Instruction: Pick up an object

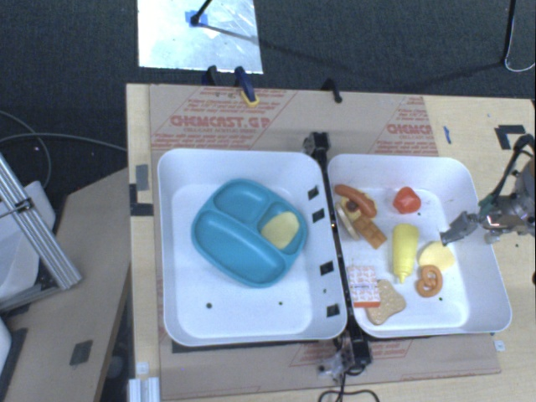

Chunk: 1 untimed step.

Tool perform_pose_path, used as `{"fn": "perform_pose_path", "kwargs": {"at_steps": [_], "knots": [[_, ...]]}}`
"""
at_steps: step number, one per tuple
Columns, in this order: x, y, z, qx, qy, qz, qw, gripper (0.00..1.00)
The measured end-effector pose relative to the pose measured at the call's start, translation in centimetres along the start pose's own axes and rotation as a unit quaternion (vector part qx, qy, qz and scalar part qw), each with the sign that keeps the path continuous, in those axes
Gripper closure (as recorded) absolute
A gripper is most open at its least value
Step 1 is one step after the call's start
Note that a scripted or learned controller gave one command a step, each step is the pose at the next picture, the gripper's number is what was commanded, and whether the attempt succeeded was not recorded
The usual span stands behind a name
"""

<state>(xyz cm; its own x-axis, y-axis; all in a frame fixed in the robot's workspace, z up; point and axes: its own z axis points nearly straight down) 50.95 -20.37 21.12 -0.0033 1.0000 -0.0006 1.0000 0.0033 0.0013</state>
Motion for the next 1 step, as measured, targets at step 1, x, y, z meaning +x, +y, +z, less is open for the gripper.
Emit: {"fn": "perform_pose_path", "kwargs": {"at_steps": [1], "knots": [[-0.22,-0.9,12.88,0.0,0.0,0.001,1.0,0.0]]}}
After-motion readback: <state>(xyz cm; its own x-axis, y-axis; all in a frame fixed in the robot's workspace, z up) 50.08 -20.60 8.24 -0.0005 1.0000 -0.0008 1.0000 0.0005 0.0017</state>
